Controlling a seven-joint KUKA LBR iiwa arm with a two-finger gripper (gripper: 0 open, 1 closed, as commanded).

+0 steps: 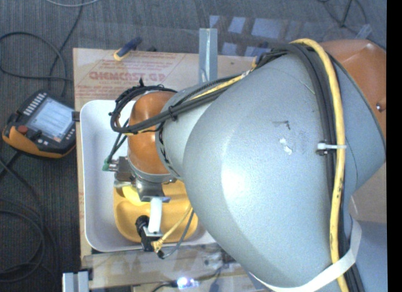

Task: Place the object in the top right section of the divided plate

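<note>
Evidently the arm (270, 159) is reaching across from the right so that its wrist, with the orange band (147, 118), hangs straight over the yellow plate (124, 216) in the left bin (94, 171). That fits a placing move made from directly above. The gripper (149, 191) points down at the plate, close over it, and whether it is released or clenched on anything I cannot tell, since the wrist covers it. For the same reason the object is hidden; I judge it to be under the wrist, either carried or already on the plate. The plate's dividers are covered too, so which section lies below the gripper cannot be made out. The plate sits toward the bin's near end, its rim close to the bin wall. The bin rests on a tan board (125, 74) with red print, and a small blue and yellow tool (127, 47) lies at the board's far edge. Grey carpet (50, 27) surrounds the bench, with loose cables and an orange pendant (41, 124) lying to the left.
</note>
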